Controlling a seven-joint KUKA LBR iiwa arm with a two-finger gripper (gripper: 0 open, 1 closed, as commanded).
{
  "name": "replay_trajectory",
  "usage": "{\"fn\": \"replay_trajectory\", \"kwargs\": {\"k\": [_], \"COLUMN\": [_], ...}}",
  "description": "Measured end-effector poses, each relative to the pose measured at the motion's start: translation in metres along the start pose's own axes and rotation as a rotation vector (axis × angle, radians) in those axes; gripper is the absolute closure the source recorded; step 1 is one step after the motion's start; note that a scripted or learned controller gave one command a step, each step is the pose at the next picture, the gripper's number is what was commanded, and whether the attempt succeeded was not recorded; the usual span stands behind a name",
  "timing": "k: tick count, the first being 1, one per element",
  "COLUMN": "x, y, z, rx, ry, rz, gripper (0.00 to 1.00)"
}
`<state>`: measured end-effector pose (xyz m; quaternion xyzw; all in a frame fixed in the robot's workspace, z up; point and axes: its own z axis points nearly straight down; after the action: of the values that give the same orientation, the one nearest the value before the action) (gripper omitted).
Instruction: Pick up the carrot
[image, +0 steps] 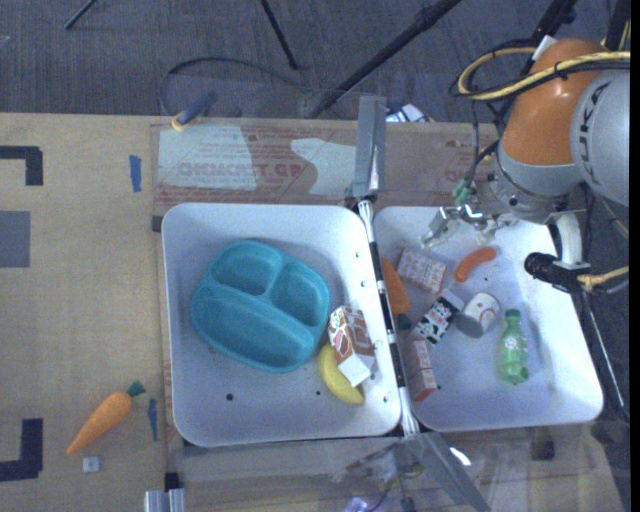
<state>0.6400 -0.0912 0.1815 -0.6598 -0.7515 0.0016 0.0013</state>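
Arm (560, 120): grey and orange, reaching in from the right side of the view.
Jaws: they hang over the far part of the right bin (560, 380). Nothing shows between them. I cannot tell if they are wide or narrow; they are too small and blurry.
Carrot (100, 420): on the bare table (80, 300), not in a bin. It is well away from the jaws, far to their left in the view and much nearer the front edge. The whole left bin (190, 240) lies between them.
Carrot's long way: it lies on a slant. The green top points up and right, toward the jaws. The thin tip points down and left, away from them.
Just by the jaws: a short orange stick (475, 263) sits a bit to the front of them. A longer orange thing (397, 290) lies down-left of them by the wall between the bins. I cannot tell what that one is, but it has no green top.
Also in the way: a blue tray (260, 300) and a banana (340, 382), both to the left of the jaws.
Next move, I think: the arm must go a long way left, over both bins, then turn the jaws to close across the slant.
What could go wrong: the carrot may be too far to reach.
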Motion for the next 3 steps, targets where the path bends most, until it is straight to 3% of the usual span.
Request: {"fn": "replay_trajectory", "kwargs": {"k": [1,2,3], "x": [-0.003,-0.005,-0.006], "y": [-0.022,-0.039,-0.039], "z": [0.086,0.095,0.087], "rx": [-0.002,-0.01,-0.012], "ry": [0.001,-0.007,-0.004], "rz": [-0.293,-0.474,-0.47], "gripper": [0.0,0.0,1.0]}}
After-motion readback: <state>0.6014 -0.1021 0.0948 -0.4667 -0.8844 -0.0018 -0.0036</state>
